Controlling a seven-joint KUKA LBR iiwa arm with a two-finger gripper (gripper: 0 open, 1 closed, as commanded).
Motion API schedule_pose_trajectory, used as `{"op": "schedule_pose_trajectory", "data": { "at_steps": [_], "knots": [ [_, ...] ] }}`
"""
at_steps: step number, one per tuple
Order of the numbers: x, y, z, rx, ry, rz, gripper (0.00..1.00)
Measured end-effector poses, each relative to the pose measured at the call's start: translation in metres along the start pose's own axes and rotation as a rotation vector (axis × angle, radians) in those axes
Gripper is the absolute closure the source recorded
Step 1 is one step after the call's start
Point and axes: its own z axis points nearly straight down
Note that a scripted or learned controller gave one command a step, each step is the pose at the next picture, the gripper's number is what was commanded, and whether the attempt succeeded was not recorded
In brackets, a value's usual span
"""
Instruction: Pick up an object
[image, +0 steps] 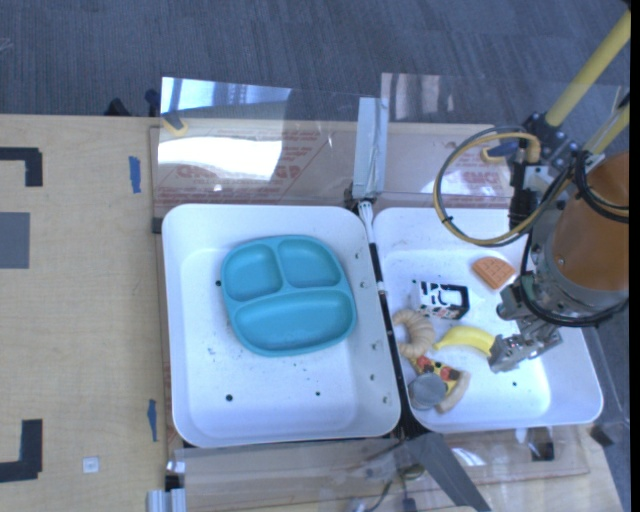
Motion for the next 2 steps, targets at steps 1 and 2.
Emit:
{"op": "schedule_pose_trajectory", "data": {
  "at_steps": [1,2],
  "knots": [
    [0.003,-0.001,-0.025,0.006,0.001,-0.456,1.0],
    [-0.046,-0.003,0.008,-0.002,-0.003,-0.913,1.0]
  ]
}}
